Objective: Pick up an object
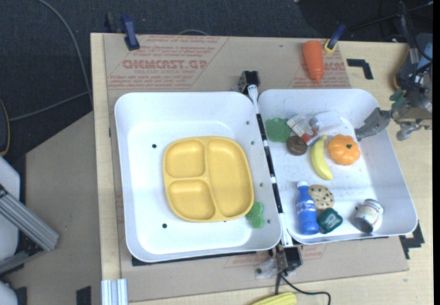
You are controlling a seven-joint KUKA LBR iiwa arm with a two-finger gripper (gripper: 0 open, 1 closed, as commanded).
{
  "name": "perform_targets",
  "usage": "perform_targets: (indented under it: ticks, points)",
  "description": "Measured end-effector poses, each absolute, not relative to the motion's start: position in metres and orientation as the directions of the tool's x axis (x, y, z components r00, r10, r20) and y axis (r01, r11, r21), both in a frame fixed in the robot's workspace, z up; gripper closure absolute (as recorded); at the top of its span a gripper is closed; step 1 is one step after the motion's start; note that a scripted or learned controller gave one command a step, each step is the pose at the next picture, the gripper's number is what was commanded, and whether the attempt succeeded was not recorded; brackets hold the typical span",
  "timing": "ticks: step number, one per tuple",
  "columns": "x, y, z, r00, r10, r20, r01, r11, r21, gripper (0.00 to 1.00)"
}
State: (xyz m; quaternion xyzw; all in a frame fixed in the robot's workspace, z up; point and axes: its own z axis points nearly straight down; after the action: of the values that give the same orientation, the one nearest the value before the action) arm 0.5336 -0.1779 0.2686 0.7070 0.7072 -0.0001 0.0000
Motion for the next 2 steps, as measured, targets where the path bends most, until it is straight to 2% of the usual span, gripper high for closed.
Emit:
perform_targets:
  ticks: [1, 2]
  points:
    - [0.561, -0.109, 0.135, -0.001, 1.000, 0.000, 1.000, 0.001, -0.001, 0.00]
    - [0.567, -0.156, 0.084, 0.001, 1.000, 0.001, 1.000, -0.001, -0.002, 0.00]
